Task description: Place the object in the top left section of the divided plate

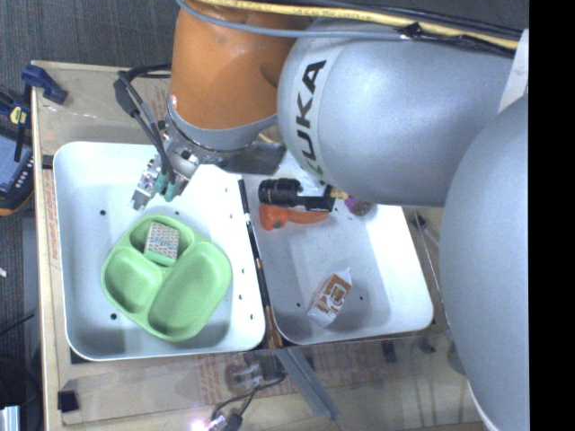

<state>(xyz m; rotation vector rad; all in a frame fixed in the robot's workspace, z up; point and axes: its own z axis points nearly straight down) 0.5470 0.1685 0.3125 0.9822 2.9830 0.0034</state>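
Object: small speckled square block [163, 241] lies in green divided plastic plate's [193, 294] top compartment.
Gripper: two-finger gripper [154, 187] above plate; finger state, cannot tell.
Risk: lowering arm could nudge plate, shifting block.

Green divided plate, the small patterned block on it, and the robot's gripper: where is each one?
green divided plate [190, 296]: camera view, floor of its large section.
small patterned block [163, 241]: camera view, its top face.
gripper [153, 187]: camera view, between its fingertips.
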